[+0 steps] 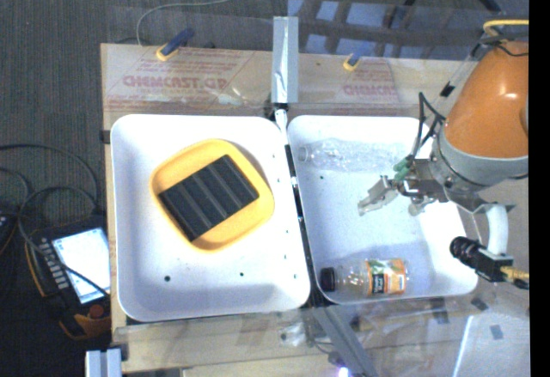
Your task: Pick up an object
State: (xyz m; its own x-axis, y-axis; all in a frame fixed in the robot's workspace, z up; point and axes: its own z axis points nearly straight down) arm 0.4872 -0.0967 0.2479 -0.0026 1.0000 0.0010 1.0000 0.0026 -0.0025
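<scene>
My gripper hangs over the middle of the right bin, below the arm's orange band. Its fingers are spread open with nothing between them. A clear plastic bottle with an orange label and a dark cap lies on its side along the right bin's front wall, below and a little left of the gripper and apart from it. A crumpled clear plastic piece lies near that bin's back wall. In the left bin sits a yellow rounded block with a black ribbed top.
A metal divider post stands behind the seam between the bins. Cardboard with clamps lines the bench's back edge. A handheld pendant lies off the bench to the left.
</scene>
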